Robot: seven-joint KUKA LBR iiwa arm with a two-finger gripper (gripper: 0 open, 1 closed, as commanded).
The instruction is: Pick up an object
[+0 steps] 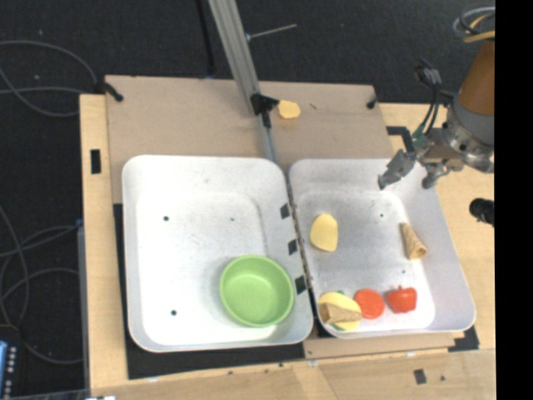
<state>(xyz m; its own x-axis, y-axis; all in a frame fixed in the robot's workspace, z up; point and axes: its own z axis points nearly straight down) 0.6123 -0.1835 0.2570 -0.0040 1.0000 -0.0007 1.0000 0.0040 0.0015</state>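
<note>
One camera view to work with, so here goes. Looking down at the bench, the gripper hangs over the upper right corner of the right bin, with its two fingers spread wide and nothing between them. So the pick hasn't happened yet, and I'd call this the approach stage.

Nearest candidate is the little tan cone-ish piece, lying on the bin floor near the right wall, lower in the frame than the fingers and clearly apart from them. The yellow lemon-looking thing sits nearer the middle of that bin, off to the left of the fingers and also apart. Along the bottom edge there's a cluster: a yellow and tan item, a red-orange tomato just beside it, and a red pepper-ish object next to that.

If it were me, I'd go for the cone or the lemon, since both sit alone with room round them. Line the open fingers across the cone's narrow width, not along its length, and come straight down before closing. The cluster looks risky to me: things so close together could get nudged or jammed.

The left bin holds a green bowl, well away from the gripper.
</note>
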